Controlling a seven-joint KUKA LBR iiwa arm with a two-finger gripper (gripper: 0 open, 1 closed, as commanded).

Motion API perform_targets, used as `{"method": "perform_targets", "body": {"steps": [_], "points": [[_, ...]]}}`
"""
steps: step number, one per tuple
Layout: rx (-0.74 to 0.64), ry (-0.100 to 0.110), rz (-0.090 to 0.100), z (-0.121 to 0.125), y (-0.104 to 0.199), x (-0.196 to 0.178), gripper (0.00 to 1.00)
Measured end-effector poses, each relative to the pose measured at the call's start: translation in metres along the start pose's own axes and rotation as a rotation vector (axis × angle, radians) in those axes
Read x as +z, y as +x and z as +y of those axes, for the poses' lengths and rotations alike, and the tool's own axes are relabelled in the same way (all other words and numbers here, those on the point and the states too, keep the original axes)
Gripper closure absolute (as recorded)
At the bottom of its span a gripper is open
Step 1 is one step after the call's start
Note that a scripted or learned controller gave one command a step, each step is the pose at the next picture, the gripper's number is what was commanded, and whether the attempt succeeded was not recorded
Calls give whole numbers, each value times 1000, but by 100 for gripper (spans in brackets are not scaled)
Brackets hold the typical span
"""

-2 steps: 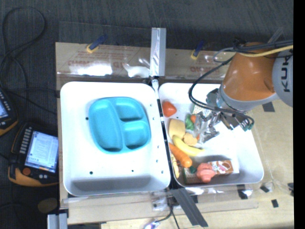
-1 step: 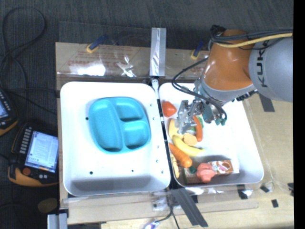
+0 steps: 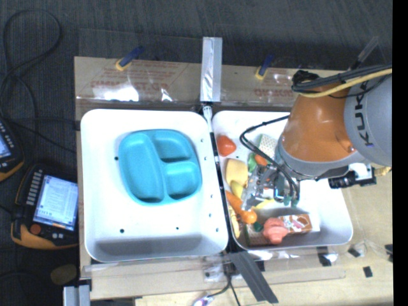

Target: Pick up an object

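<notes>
Two white bins side by side on the bench. In the left bin, a blue divided tray, lying toward the far edge. In the right bin, a heap of small objects crowded along the left wall: a red-orange piece near the far left corner, a yellow one just below it, orange bits further down, a pink toy against the near edge. Arm reaching in from the right, orange band above the heap. Gripper down among the objects beside the yellow one; open or closed, impossible to tell amid the clutter.
</notes>
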State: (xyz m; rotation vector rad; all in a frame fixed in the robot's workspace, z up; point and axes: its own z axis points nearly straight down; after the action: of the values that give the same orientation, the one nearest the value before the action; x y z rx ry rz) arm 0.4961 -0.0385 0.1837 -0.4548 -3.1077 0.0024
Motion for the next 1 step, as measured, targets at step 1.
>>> {"method": "perform_targets", "body": {"steps": [1], "points": [[505,1,1,76,27,1,100]]}}
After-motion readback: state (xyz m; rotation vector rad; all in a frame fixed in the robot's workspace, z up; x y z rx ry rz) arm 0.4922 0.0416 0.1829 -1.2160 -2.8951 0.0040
